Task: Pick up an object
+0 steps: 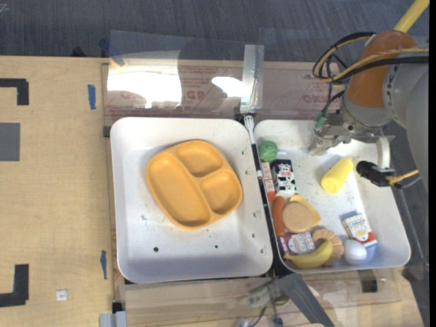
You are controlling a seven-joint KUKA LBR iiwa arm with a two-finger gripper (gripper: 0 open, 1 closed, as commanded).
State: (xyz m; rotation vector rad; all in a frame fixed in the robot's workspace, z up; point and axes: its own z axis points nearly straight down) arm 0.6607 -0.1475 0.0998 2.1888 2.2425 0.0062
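- Camera view: gripper [325,136] hangs over the right bin's [402,234] far end; cannot tell how it is set, nothing seen held.
- Yellow block [337,174] lies just beside it, apart from the clutter.
- Risks: block may roll on contact; banana [310,255], egg [355,251], carton [358,226] crowd the near end, so a descent there could snag two things.

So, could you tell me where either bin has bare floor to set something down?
Left bin: bare floor rings the orange divided plate, widest along the near edge. Right bin: a patch between the yellow cylinder and milk carton; its near-left corner around the banana is crowded.
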